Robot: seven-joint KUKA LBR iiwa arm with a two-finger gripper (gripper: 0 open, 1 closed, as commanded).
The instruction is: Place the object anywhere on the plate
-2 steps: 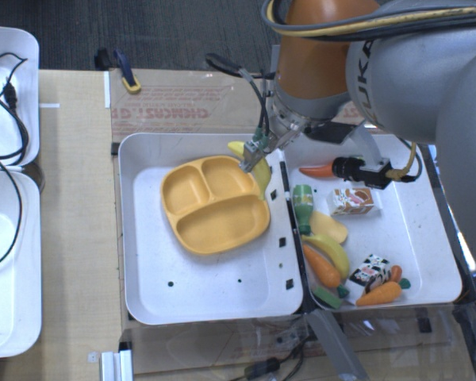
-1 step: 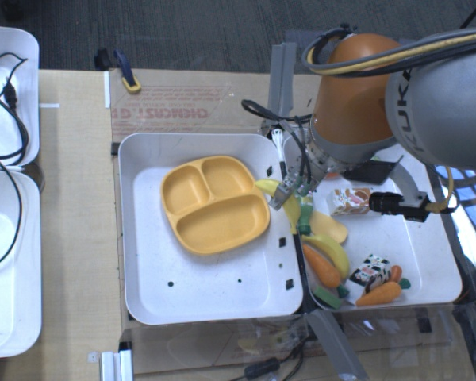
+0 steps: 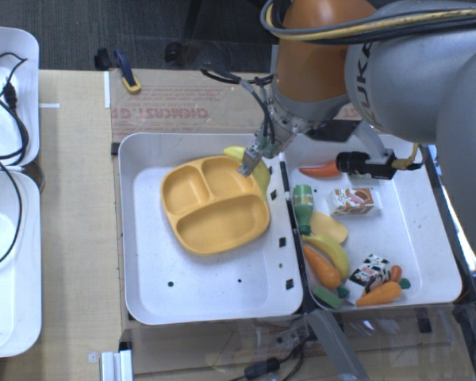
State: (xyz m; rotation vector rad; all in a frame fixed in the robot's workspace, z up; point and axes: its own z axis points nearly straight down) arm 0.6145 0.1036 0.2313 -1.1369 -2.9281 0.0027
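Observation:
A yellow three-compartment plate point(image 3: 214, 205) lies in the left bin point(image 3: 198, 292), toward its back right. My gripper point(image 3: 249, 163) hangs at the plate's far right rim, pointing down and to the left. A yellow-green, banana-like object point(image 3: 262, 178) lies right at the gripper tip, between the plate's rim and the wall dividing the bins; its other end point(image 3: 233, 152) shows behind the gripper. I cannot tell whether the gripper holds it or only touches it.
The right bin point(image 3: 416, 236) holds a red chili point(image 3: 321, 169), a green vegetable point(image 3: 303, 198), a small carton point(image 3: 354, 202), a banana point(image 3: 331, 251), two carrots point(image 3: 378, 294), and a cow-patterned toy point(image 3: 372, 271). Cardboard point(image 3: 182, 105) lies behind the bins.

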